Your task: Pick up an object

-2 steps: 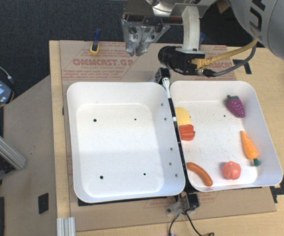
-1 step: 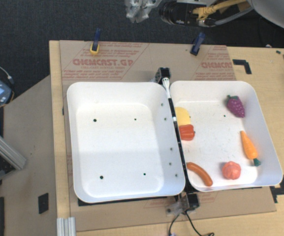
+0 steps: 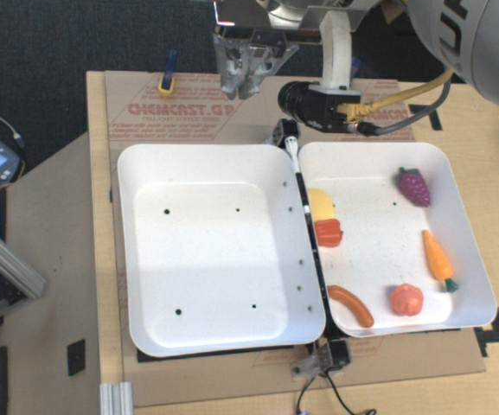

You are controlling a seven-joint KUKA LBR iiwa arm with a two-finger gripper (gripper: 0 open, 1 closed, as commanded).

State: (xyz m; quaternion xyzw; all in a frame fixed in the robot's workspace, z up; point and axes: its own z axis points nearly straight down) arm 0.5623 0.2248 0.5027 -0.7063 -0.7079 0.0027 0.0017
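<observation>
Sausage and tomato lie nearest, at the right bin's near edge; the arm waits far off.

All the toy food sits in the right bin: a carrot by the right wall, purple grapes in the far corner, a red pepper touching a yellow piece against the divider. The gripper hangs beyond the left bin, over cardboard printed "CHEMCAST"; whether its fingers are apart or together I cannot tell. A good pick would probably favour the grapes or carrot, which stand clear of neighbours. The arm casing shows "UK".
</observation>
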